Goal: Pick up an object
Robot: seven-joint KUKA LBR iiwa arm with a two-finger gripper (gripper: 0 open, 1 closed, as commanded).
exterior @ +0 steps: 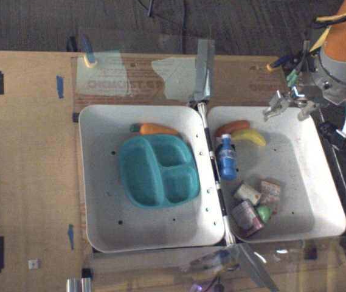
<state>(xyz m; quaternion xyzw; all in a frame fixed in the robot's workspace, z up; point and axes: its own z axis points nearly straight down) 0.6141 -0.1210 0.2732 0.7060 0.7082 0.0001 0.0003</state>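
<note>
The gripper hovers over the right bin's upper edge, fingers spread and holding nothing; the nearest pickable things, a banana and a reddish sausage, lie just below-left of it, touching; a descent there risks nudging both together, or clipping the rim.

Hidden / cut off / unclear

Arm cut by the picture's top-right corner; its gripper, above right bin's far edge, too small & blurry to read. Orange obj at left bin's far side partly behind teal tray. Packets near right bin's near edge overlap, labels unreadable.
</note>
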